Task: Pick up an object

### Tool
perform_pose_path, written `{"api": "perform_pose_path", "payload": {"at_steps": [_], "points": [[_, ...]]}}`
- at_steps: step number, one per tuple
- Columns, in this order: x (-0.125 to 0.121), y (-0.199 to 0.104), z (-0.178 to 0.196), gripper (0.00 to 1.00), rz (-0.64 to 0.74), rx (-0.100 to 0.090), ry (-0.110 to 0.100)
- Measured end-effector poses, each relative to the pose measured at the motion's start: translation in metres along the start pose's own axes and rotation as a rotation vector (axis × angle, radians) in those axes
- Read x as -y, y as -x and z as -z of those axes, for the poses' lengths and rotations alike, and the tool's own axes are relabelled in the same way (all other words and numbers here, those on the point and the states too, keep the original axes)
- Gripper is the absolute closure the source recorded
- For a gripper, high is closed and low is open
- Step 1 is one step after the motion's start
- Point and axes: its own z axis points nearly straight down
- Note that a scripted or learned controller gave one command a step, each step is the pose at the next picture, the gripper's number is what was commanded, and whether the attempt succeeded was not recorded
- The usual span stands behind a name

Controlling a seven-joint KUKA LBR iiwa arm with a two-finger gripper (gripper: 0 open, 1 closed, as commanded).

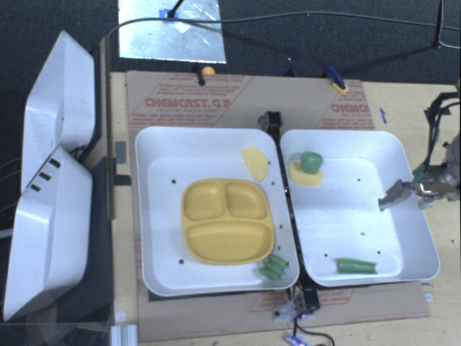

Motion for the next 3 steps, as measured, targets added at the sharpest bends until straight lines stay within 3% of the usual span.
{"api": "perform_pose_path", "payload": {"at_steps": [2,3], "points": [[0.0,0.0,0.0,0.0,0.0,0.0,0.0],[-0.055,-0.018,-0.012,0.0,0.003,0.0,0.0]]}}
